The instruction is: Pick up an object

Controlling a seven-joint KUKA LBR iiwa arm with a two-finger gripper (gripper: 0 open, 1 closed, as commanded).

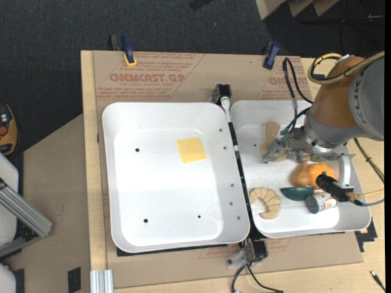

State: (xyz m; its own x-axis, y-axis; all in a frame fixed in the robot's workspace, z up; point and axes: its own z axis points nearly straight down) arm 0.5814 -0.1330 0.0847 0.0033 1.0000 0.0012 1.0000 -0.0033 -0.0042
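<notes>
I reach in from the right over the counter (183, 72), a board-topped surface printed with red lettering and clamped at its far edge. Two shallow white bins sit on it side by side, their inner rims touching along a dark seam.

The left bin (122, 182) holds a flat yellow square (192, 150), lying on the floor of the bin a little toward the far right part, well apart from every wall.

The right bin (250, 121) holds everything else. My hand (276, 153) is low inside it, near its middle, pointing toward the left. Just beside it, on the far side, a tan piece (270, 130) stands close to my fingertips; whether it touches them I cannot tell. Whether my hand is open or closed, or has anything in it, I also cannot tell, since my wrist and the cables cover much of it.

Near the front of this bin lies a curled, ridged, croissant-like object (267, 201), close to the inner rim. To its right is a dark teal piece (297, 193), and just behind that an orange, rounded object (306, 174), partly under my wrist. A small grey and white item (320, 204) rests near the front right rim, beside the teal piece.
</notes>
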